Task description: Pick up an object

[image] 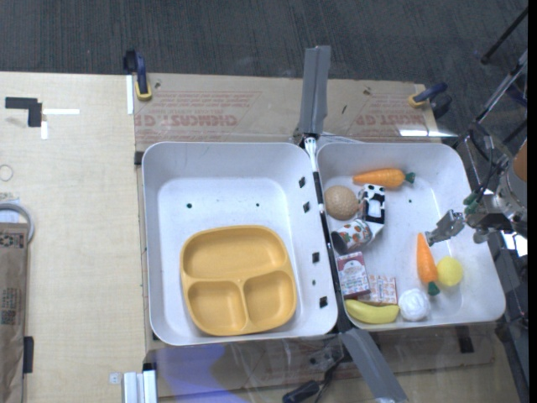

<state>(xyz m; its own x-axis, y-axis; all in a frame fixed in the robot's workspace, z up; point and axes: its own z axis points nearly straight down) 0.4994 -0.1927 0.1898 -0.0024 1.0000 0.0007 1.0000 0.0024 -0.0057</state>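
The left shallow white bin (159, 225) holds a yellow plastic divided plate (240, 279) with three compartments, lying flat toward the bin's near side.

The right shallow white bin (453, 175) carries the loose objects. Along its left wall, from far to near, sit a tan round ball (341, 201), a black-and-white cow-patterned toy (373, 205) just beside it, a dark jar-like item with a red label (352, 236), and two small red-and-white printed cartons (365, 280) side by side. At the near edge lies a yellow toy banana (372, 311), with a white round ball (414, 305) touching its right end. An orange toy carrot with a green top (382, 177) lies sideways near the far wall. A second orange carrot (427, 263) lies lengthwise farther right, and a yellow lemon-shaped toy (450, 272) rests just beside it.

The gripper (445, 225) hangs over the right part of this bin, just above the second carrot and the lemon, with nothing visibly between its fingers; whether they are spread or closed cannot be told.
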